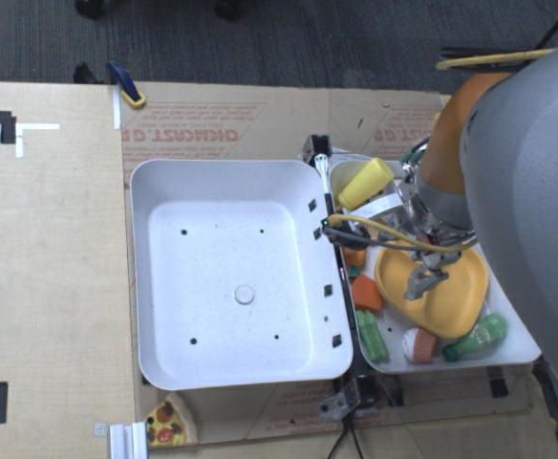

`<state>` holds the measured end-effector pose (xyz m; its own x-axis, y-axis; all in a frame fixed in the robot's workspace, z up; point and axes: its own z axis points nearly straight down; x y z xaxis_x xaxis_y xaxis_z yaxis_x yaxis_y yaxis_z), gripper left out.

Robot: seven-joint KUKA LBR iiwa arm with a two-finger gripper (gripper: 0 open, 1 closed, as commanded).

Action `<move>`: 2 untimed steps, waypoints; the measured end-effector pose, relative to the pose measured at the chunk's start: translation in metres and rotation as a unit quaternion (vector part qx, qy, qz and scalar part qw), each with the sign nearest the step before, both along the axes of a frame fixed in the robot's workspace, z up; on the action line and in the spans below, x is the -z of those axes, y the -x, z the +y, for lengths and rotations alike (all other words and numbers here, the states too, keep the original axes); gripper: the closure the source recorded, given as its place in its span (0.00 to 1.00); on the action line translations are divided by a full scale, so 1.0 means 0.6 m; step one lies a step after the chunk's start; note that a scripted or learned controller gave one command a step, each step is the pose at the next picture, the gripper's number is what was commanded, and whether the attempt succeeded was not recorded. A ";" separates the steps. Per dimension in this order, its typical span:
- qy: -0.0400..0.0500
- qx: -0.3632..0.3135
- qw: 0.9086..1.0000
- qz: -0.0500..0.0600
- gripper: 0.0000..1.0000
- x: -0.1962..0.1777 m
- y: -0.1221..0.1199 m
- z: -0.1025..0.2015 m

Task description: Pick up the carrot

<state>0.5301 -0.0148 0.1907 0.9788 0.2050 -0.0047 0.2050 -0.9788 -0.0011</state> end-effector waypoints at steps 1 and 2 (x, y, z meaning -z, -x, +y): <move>0.000 0.003 1.000 0.000 0.00 0.000 0.066 -0.066; -0.001 -0.098 0.995 -0.003 0.00 0.164 0.031 -0.129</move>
<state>0.5117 -0.0923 0.0921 0.9201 0.3917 0.0012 0.3917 -0.9201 -0.0003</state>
